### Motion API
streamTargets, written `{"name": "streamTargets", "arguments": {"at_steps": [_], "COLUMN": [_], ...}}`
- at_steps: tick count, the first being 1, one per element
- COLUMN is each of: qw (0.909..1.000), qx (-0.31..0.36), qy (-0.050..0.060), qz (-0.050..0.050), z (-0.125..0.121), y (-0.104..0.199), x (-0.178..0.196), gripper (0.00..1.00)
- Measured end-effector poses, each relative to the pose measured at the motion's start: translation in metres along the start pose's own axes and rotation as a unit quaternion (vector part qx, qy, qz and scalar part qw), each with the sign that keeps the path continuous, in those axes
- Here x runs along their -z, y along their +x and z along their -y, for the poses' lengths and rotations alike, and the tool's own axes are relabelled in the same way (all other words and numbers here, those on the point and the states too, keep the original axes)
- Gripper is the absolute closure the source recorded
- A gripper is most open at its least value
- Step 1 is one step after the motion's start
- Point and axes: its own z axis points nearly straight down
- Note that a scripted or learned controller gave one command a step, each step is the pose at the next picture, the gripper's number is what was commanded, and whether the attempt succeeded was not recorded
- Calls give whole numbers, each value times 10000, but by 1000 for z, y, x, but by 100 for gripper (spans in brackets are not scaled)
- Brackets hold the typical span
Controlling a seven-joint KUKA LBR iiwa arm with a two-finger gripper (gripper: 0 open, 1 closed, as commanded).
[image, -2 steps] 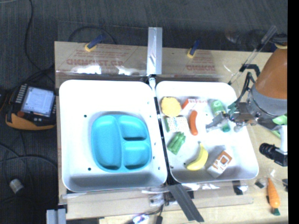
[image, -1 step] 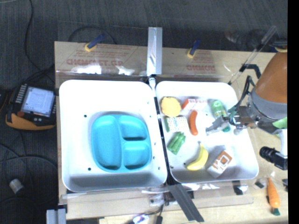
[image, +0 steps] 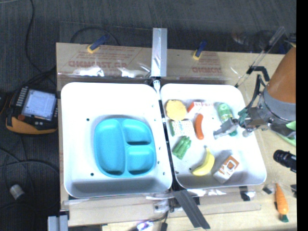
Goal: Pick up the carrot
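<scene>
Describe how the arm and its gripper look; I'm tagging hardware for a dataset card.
The arm is bulky and rounded, with a broad orange band above a grey wrist section. The gripper is a small metal-grey assembly with teal-green accents near the finger mounts. Thin dark cables loop beside the wrist. No lettering or markings are legible.

I see faint reddish print on the cardboard sheet point(image: 115, 64) behind the bins, one block at left and one at right, under plastic film; letters too blurred, I can't read a word. Handheld device point(image: 33, 110) on the floor at left has a lit screen, content unreadable. Small carton point(image: 226, 169) in the right bin shows an orange-and-white label, no legible text. White packet point(image: 181, 127) near the bin divider has tiny print, illegible. Nothing readable.
</scene>
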Motion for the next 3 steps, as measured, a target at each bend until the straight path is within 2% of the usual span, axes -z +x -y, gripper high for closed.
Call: {"name": "streamTargets", "arguments": {"at_steps": [1,2,3], "qw": [9999,9996,9979], "qx": [112,295,644], "qy": [5,2,4], "qz": [3,0,6], "z": [2,-37,-36], "y": [-17,30,-7], "x": [-38,-37,-64], "gripper": [0,0,0]}}
